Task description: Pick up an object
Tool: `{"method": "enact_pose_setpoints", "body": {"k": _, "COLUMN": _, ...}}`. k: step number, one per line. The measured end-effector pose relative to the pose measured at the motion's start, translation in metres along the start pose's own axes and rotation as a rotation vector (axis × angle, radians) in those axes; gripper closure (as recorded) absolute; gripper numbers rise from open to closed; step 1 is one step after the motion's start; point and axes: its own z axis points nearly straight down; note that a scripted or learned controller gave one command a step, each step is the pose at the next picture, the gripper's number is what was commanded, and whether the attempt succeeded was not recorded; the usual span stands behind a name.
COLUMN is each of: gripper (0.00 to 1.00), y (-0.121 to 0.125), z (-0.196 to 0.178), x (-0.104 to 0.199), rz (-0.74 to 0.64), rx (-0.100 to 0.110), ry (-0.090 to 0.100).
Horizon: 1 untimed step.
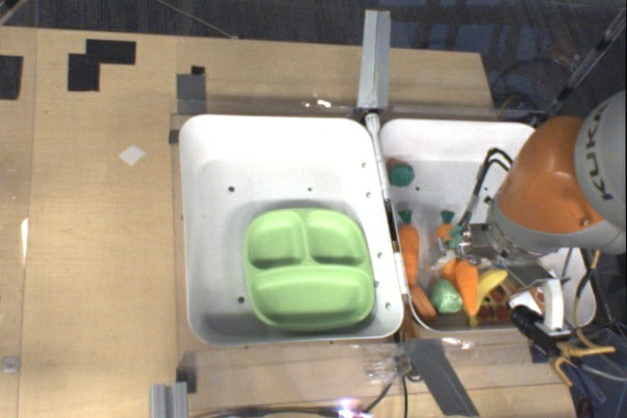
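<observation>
- The arm (554,186) reaches in from the right and hangs over the right bin (441,144), wrist pointing down toward the near end of that bin.
- The gripper (468,255) sits low among the objects, directly above the upright carrot (467,287). Whether it is spread, pressed together or pinching an object cannot be told; the wrist body hides it.
- The candidate objects lie clustered at the near end of the right bin: a long carrot (409,250) along the left wall, a green vegetable (447,298), a yellow piece (491,282), and the upright carrot between them.
- A small teal object (400,174) lies apart, nearer the far end of the same bin.
- The left bin (225,162) holds a green divided tray (309,267); it lies well apart from the gripper.
- Judgement: the approach favours the cluster because tightly packed items raise the chance of contact, yet crowding may cause a slip or a double grasp.
- No object is confirmed lifted; the pick remains unverified.
</observation>
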Motion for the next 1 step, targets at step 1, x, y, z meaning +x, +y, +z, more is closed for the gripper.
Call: {"method": "enact_pose_setpoints", "body": {"k": 1, "gripper": 0.00, "y": 0.0600, "z": 0.0130, "x": -0.0600, "rz": -0.237, "rx": -0.015, "ry": -0.005}}
